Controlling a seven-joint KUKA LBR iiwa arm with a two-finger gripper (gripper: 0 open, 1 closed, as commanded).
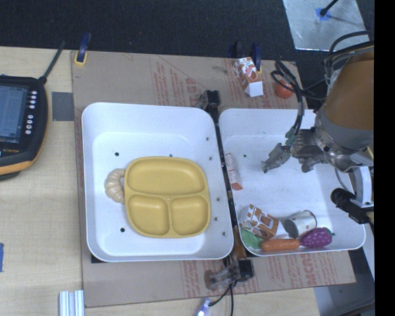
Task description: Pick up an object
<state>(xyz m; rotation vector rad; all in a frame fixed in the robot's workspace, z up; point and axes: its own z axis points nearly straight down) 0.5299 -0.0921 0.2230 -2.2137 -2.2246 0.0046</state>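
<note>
Clutter gathers along the near edge of the right-hand shallow white bin point(250, 120), well apart from where I hang: a small printed carton with brown and white markings point(259, 221), an orange carrot-shaped toy point(280, 245), a purple grape-cluster toy point(316, 237) and a silvery metal can lying on its side point(301, 221), all crowded close together, the carrot just in front of the carton and can. A slim orange-and-white packet point(232, 171) lies against the bin's left wall. My two-finger gripper point(292, 158) hovers over the bare middle of this bin, fingers spread apart and pinching nothing. In the left-hand white bin point(95, 176) sits a yellow three-compartment plastic tray point(166, 196), with a pale ridged shell-like toy point(114, 185) touching its left edge. Beyond the bins, on the brown cardboard sheet point(151, 78), stand a small red-and-white box point(249, 75) and a red ball-like thing point(284, 89).
</note>
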